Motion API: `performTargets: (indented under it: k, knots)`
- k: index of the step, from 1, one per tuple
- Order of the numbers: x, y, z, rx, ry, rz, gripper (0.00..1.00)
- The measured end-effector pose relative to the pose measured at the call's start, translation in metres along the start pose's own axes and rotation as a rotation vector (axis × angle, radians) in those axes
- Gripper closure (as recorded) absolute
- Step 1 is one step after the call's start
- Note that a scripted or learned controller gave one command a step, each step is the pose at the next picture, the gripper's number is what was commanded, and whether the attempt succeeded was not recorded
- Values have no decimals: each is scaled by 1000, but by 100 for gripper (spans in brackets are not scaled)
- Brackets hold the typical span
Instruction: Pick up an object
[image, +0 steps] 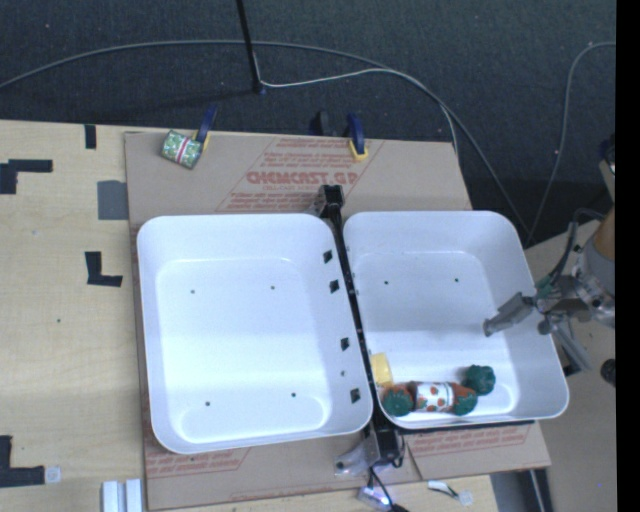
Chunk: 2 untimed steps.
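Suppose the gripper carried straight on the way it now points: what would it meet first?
The gripper points left over the right bin. Its line crosses bare bin floor, probably reaching the divider first; height is unclear.

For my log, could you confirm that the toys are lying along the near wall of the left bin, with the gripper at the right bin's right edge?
Not quite: the camera view shows the toys in the right bin, not the left; the gripper is as you say.
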<state>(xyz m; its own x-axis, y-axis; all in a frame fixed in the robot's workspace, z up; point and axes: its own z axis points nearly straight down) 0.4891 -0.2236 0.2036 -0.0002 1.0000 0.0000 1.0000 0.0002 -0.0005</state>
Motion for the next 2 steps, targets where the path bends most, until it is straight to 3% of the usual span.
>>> performTargets:
  k: [1, 2]
  knots:
    - [11, 23, 122, 3, 1, -1, 0]
    - [35, -5, 71, -3, -1, -1, 0]
